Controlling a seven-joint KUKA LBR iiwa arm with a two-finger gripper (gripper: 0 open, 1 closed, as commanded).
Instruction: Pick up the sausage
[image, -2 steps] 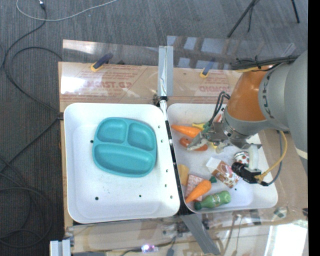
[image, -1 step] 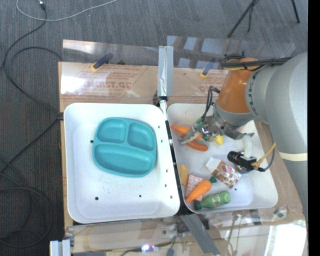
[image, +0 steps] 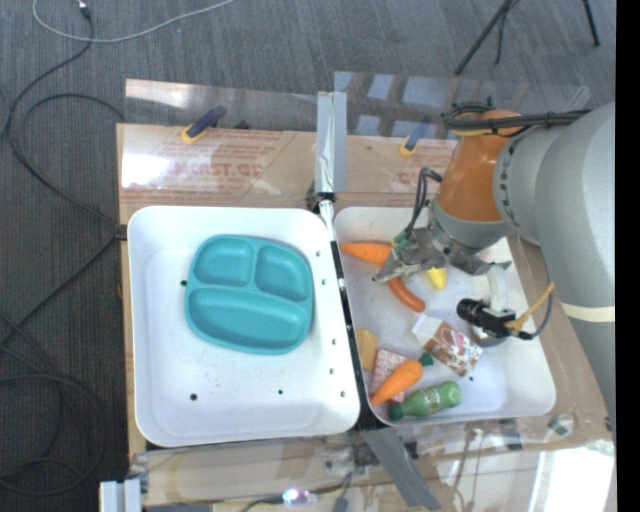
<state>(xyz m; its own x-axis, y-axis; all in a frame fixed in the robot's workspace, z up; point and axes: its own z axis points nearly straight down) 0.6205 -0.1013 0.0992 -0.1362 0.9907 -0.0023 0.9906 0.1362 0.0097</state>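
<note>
Arm (image: 570, 200) is nearest the lens, grey bulk at right with the orange band, reaching down into the right bin (image: 505, 385).

Sausage (image: 405, 293): short, red-orange, lying flat on the floor of the right bin in its upper-middle part, long axis on a diagonal. Gripper (image: 404, 266) sits just above it and very close. Contact can't be resolved, and I can't tell whether the gripper is released or clenched. Nothing visibly grasped.

Handling, judged: looks like a small toy piece, so light and fairly stiff, with a smooth rounded skin. Likely to roll or squirt out if pinched near an end. Best hold is across the middle, closing across the short axis, square to the diagonal.

Neighbours, working outward:
- yellow piece (image: 436, 276), just beside the upper end, could get nipped along with it
- top carrot (image: 365, 252), near, up-left
- white scrap (image: 428, 328), near, below
- packet (image: 455, 350), low carrot (image: 397, 380) and bottle (image: 430, 400), well apart at the front

Left bin (image: 160, 380) holds a teal plate (image: 250, 293), not involved.
</note>
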